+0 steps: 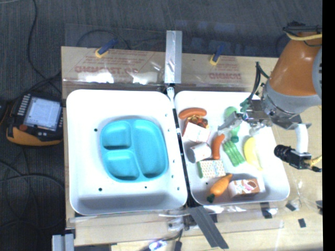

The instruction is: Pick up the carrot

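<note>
The carrot point(221, 184) is orange with a green stem end. It lies tilted near the front of the right bin point(277, 192), between a patterned white box point(211, 168) and a small juice carton point(245, 187). My gripper point(236, 121) hangs over the back right part of that bin, well behind the carrot and apart from it. It sits above a cluster of green toy foods point(233, 151). The grey arm with its orange band point(296, 69) reaches in from the right.
The right bin is crowded: a sausage point(192, 112), a red and white carton point(196, 132), a grey can point(199, 151), an orange-red slim piece point(216, 146), a yellow banana point(251, 150). The left bin point(84, 119) holds a blue divided tray point(133, 148).
</note>
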### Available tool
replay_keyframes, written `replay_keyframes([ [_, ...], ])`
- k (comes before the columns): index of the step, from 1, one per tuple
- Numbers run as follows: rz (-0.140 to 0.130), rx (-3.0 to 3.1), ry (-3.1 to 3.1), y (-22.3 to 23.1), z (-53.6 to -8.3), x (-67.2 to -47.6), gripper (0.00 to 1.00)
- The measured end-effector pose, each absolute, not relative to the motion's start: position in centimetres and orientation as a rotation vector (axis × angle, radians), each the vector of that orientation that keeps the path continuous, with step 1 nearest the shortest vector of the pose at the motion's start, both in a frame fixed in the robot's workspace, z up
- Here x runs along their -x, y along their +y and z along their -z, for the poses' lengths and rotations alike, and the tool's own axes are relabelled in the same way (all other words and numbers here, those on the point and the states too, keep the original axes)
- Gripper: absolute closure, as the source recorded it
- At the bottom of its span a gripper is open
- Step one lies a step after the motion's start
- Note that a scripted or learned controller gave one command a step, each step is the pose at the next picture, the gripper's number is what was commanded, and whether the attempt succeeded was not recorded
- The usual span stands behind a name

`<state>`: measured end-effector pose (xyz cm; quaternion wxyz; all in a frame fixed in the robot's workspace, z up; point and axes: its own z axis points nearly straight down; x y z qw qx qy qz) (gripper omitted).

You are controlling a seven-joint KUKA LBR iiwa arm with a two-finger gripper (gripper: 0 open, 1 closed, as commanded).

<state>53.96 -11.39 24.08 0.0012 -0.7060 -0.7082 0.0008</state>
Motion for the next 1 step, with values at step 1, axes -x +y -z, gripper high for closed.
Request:
replay_keyframes([
  [1,-0.004,2.278,-2.158,-13.85,-15.87,-48.29,0.0],
])
